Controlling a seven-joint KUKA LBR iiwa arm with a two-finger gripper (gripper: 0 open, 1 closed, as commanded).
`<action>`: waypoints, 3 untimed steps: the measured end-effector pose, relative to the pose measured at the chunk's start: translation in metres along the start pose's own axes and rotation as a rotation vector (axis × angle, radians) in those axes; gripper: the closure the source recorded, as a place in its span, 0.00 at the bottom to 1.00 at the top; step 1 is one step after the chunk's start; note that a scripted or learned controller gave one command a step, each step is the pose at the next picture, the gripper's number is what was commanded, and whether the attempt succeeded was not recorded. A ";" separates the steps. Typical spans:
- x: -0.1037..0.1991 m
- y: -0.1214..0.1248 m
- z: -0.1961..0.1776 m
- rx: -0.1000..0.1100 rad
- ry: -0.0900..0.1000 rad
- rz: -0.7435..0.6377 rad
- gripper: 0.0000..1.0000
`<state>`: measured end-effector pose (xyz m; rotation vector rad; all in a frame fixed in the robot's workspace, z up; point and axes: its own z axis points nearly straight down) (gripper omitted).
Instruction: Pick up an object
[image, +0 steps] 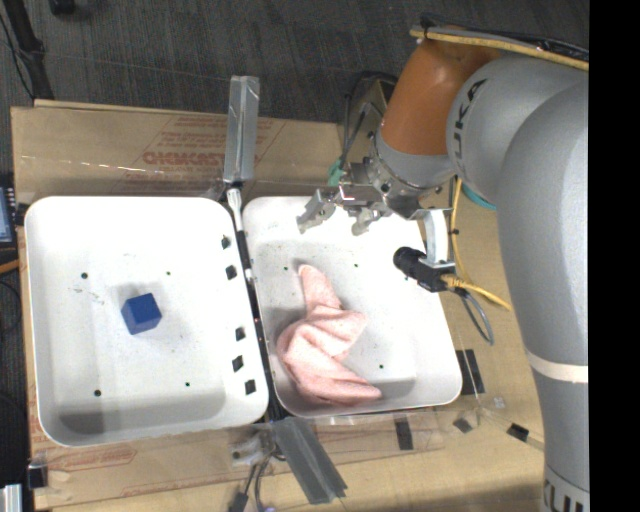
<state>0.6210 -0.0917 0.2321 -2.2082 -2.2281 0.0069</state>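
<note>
A blue cube (142, 312) sits alone in the left bin (60, 230), well apart from everything else. A crumpled pink cloth (320, 340) lies in the right bin (425, 345), toward its near edge. Both white bins rest side by side on a cardboard-covered bench (120, 140) over dark flooring. The gripper (338, 212) hangs above the right bin's far rim, fingers spread and holding nothing, apart from the cloth.

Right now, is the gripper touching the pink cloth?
Apart. The camera view shows the gripper over the right bin's far end, with bare white floor between it and the pink cloth.
</note>
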 end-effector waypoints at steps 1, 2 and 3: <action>0.004 0.036 -0.024 -0.006 0.000 0.224 0.00; -0.032 -0.020 0.099 0.002 0.000 0.263 0.00; -0.032 -0.020 0.098 0.001 0.000 0.263 0.00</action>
